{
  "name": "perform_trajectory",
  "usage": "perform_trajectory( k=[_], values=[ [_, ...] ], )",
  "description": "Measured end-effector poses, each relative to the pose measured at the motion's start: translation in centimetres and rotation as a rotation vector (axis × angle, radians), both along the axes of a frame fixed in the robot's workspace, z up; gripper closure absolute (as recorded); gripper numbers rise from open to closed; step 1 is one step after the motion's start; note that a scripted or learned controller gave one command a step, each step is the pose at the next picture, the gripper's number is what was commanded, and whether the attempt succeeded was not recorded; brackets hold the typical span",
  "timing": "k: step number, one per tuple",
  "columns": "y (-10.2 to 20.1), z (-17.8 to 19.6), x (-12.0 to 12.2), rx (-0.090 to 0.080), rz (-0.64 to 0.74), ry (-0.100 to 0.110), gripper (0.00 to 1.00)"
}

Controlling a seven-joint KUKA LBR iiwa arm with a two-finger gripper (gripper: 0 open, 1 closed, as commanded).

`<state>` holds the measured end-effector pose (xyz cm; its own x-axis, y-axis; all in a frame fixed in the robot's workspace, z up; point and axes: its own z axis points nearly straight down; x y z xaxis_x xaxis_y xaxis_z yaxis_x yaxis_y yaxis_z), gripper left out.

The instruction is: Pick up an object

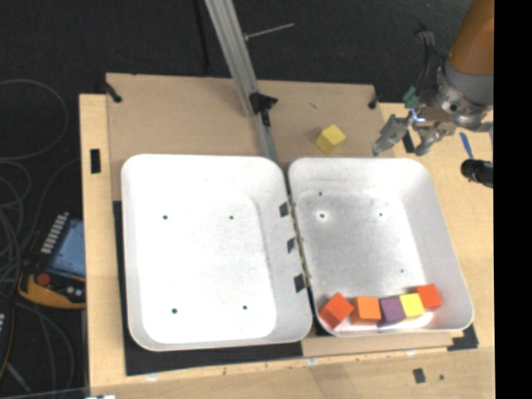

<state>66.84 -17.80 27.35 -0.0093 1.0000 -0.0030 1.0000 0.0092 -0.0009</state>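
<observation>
The yellow block point(330, 138) is the nearest loose object to my pincer point(405, 140), lying on the bare brown board just to the pincer's left as the camera sees it, outside both bins and tilted a little on the board. I see clear board between the block and the fingertips, so the two are apart, not touching.

From my screen the pincer hangs over the back edge of the right bin point(445, 223), near its far right corner, with the grey wrist and the orange band of the arm point(475, 36) rising up and to the right behind it. I can see two fingers with a gap between them, so I read it as spread, and nothing sits in that gap.

Well below the pincer, along the near wall of the right bin, five small blocks sit in a row, touching one another: a red-orange block point(337, 308) at the left end, turned slightly, then an orange block point(367, 307), a purple block point(391, 309), a second yellow block point(412, 305), and a red block point(429, 296) at the right end.

The left bin point(141, 248) lies far off to the pincer's left, its right edge meeting the right bin. A slanted metal rail point(235, 44) runs up behind the bins.
</observation>
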Motion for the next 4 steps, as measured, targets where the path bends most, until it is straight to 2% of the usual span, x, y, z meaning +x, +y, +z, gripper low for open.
perform_trajectory(
  k=[1,2,3,4],
  values=[
    [3.5,-1.7,-1.0,0.002,-0.005,0.001,0.0],
    [5.9,-8.6,-0.3,0.003,-0.005,0.004,0.0],
    [15.1,-7.6,-2.3,0.005,-0.001,-0.001,0.0],
    [14.6,-6.5,-2.2,0.004,-0.01,-0.004,1.0]
  ],
)
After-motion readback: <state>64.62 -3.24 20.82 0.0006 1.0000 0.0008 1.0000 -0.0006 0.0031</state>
